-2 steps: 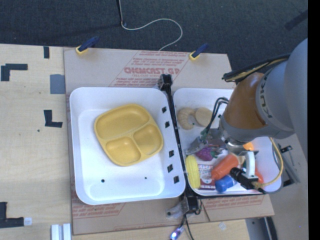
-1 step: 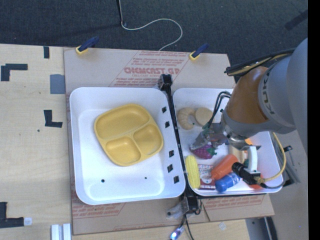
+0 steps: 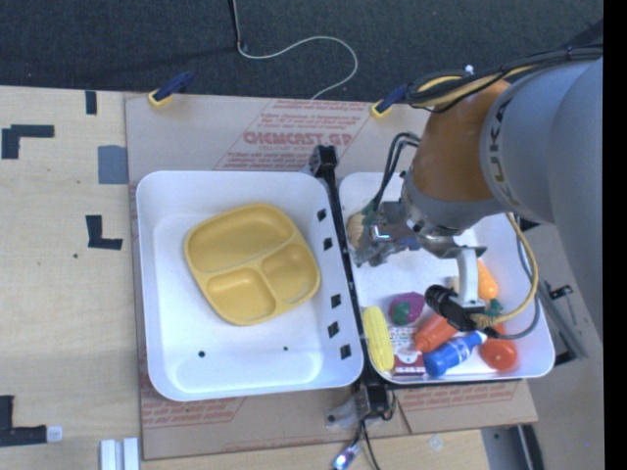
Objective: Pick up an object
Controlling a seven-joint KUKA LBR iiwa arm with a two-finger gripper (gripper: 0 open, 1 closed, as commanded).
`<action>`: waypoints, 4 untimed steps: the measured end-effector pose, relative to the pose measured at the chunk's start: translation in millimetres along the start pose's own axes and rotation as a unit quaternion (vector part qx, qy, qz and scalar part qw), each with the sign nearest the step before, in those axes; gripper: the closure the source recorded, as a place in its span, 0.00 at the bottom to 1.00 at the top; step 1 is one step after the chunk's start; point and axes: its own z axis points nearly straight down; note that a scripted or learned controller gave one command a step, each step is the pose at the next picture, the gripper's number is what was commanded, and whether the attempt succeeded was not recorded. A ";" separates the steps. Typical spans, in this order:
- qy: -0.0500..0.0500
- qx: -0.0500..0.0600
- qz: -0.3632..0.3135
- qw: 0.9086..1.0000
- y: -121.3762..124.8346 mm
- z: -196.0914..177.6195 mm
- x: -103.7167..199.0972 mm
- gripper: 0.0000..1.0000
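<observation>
I'm watching the grey arm w/ the orange band reaching in from the right, over the right white shallow bin. The pincer is hanging low near that bin's left edge, just beside the black divider strip btwn the two bins. I can't tell how it's set, wide or narrow; the wrist is blocking it. I'm not seeing anything gripped.

The pickable stuff is bunching along the right bin's near edge: a yellow plastic corn cob lying by the near-left corner, a purple round toy just beside it, an orange carrot-shaped piece, a blue plastic bottle touching it, and a red round piece toward the near-right corner. An orange-and-white piece is sitting further back, by a black cable.

In the left white shallow bin, a yellow three-section plastic plate is lying around the middle.
</observation>
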 end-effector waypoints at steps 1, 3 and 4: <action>0.000 0.000 0.001 1.000 -33.9 -95.5 55.7 1.00; -0.001 0.004 0.002 1.000 -55.3 -189.4 129.0 1.00; -0.003 0.005 0.004 1.000 -55.2 -199.4 126.5 1.00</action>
